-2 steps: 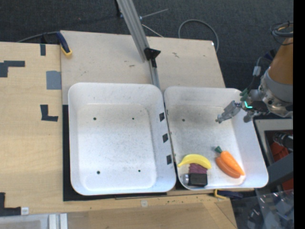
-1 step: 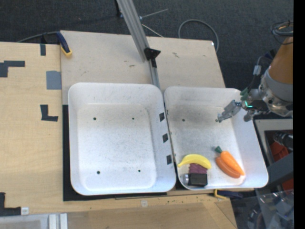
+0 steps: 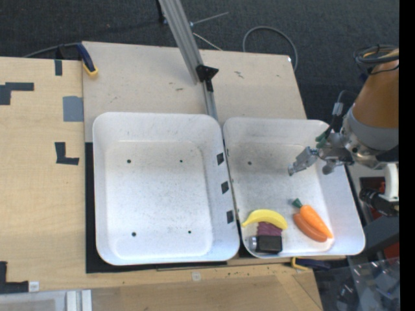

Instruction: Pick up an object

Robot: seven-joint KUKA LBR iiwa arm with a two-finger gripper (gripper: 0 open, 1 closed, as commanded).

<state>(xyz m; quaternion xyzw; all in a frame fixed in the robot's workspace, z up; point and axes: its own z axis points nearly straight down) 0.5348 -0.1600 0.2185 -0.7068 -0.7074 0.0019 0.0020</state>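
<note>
- Reference landmark: the right bin (image 3: 272, 141), one of two shallow white bins set side by side on the bench (image 3: 149, 83).
- Gripper (image 3: 299, 166): positioned over the right bin's middle, toward its right wall, at the end of the grey arm (image 3: 373, 118) with the orange band.
- Finger state: cannot be determined at this resolution; nothing is visible between the fingers.
- Carrot (image 3: 312, 222): orange with a green top, lying in the right bin's near right corner, clear of the gripper.
- Banana (image 3: 264, 218): yellow, lying in the right bin's near left area, beside the carrot but not touching it.
- Dark block (image 3: 268, 238): purple and black, touching the banana's near side, against the right bin's front wall.
- Left bin (image 3: 159, 186): adjoins the right bin's left wall.
</note>
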